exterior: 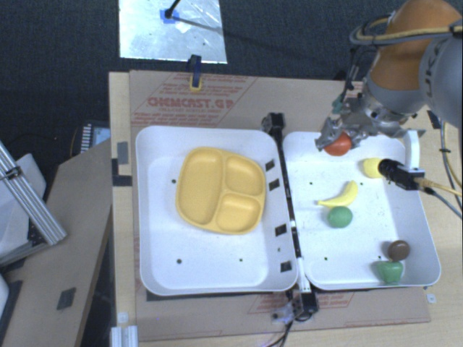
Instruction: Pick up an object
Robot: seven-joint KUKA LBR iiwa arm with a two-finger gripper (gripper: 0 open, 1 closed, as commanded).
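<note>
At the far end of the right bin (427, 262), the end effector (334, 140) sits directly over a red-orange ball (338, 147), touching or nearly so; finger opening and any hold cannot be told.

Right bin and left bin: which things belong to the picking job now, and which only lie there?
In the job: gripper, red-orange object right under it.

Lying about: banana, green ball, yellow piece, brown piece, green piece, yellow divided plate.

Yellow tray (219, 190), yellow banana (340, 196) (white bins (159, 266) beneath)
</note>
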